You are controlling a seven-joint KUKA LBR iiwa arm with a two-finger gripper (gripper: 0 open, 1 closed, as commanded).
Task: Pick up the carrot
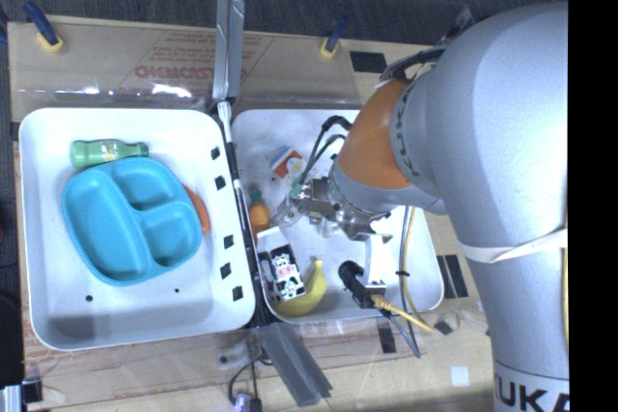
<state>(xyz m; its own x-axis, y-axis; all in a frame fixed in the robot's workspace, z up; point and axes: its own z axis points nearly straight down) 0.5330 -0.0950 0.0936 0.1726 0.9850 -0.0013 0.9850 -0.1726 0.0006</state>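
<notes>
carrot not yet in hand, arm working over the other bin

camera view: the grey arm with the orange band (381, 150) is reaching in from the right and hanging over the right-hand shallow white bin (425, 289), with its two-finger gripper (311, 203) sitting low near the middle of that bin. the wrist is crowding the tool, so i cannot tell how the pincer is standing, and nothing is showing as held by it.

the slim orange carrot (200, 210) is lying in the left-hand shallow white bin (43, 236), tucked against the right edge of the light blue divided plastic tray (130, 217) and partly hidden by it. it is resting near the divider between the bins, on the far side of that divider from the gripper. a green plastic bottle (106, 151) is lying on its side just above the tray.

in the right bin, a small round orange fruit (260, 216) is sitting just left of the gripper, a yellow banana (301, 298) is curving along the near wall, and a small black and white printed box (283, 271) is lying beside the banana.

judging by this, the task is looking barely begun: the carrot is sitting untouched in its bin, and the crossing over, the descent, the grasp and the lift are all remaining. the tray rim touching the carrot is likely making the grasp awkward.
</notes>
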